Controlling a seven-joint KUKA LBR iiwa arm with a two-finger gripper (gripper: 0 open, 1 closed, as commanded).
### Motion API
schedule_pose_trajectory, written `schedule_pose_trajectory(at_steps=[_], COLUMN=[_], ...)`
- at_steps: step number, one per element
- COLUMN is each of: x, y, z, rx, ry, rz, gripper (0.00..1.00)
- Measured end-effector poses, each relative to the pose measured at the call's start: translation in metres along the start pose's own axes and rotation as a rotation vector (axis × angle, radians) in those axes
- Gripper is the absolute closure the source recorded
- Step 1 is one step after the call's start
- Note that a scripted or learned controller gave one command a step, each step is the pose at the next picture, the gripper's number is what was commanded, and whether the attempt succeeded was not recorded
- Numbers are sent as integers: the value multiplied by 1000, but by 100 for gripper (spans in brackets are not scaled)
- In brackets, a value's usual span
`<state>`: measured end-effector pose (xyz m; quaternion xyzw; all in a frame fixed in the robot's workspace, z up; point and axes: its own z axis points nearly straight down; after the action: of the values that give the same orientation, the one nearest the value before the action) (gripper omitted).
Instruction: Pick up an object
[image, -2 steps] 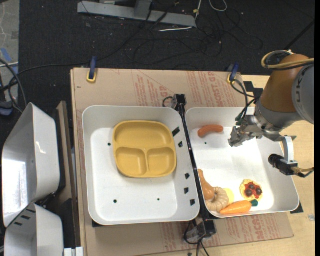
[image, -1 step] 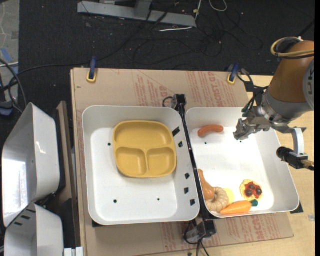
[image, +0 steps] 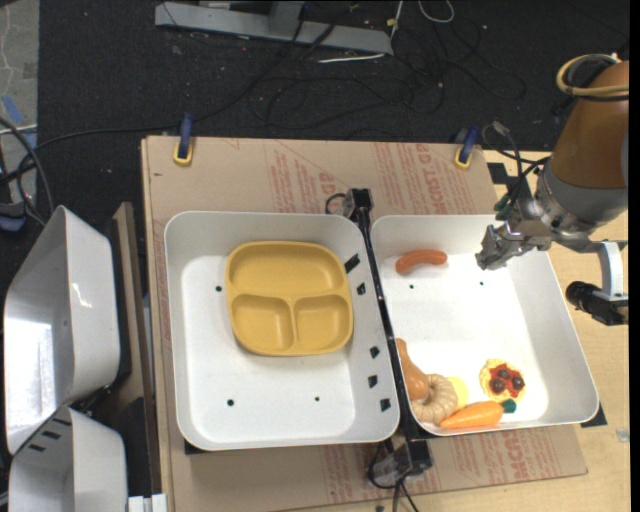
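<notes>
In the right bin an orange sausage lies near the far left corner. At the near edge sit a tan croissant-like piece, an orange carrot and a small yellow pizza piece with red toppings. My gripper hangs over the bin's far right part, to the right of the sausage and apart from it. Nothing shows between its fingers.
The left bin holds a yellow divided plate. Black clips run along the seam between the bins. Two yellow clamps hold the board at the back. Grey containers stand at the far left.
</notes>
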<state>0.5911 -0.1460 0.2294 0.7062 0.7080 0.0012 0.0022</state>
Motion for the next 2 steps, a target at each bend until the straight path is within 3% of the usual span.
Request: schedule_pose_trajectory(at_steps=[2], x=[114], y=[9], z=[-4], rx=[3], ry=[3], rz=[-7], gripper=[100])
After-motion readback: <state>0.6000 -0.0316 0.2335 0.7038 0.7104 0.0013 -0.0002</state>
